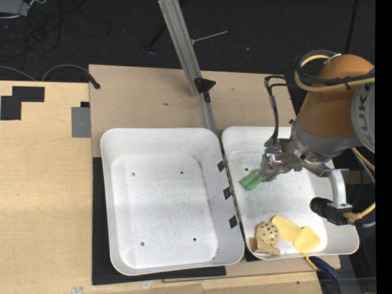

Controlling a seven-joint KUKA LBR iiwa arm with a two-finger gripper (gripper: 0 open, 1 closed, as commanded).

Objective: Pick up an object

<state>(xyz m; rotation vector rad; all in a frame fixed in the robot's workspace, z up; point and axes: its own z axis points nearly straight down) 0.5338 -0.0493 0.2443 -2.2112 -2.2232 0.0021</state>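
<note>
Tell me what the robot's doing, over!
Gripper low in right bin, at green object. Grasp unconfirmed. Yellow piece and tan holed piece sit apart.

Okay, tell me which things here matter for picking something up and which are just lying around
For the job:
small green block at the tool
yellow banana-shaped piece
tan perforated ball
right white bin holding them

Lying about:
left white bin
grey metal rail

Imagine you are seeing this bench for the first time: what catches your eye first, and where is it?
The grey arm with its orange band looms over the right bin, its tool low beside a small green object. At that bin's near edge lie a yellow object and a tan perforated piece.
</note>
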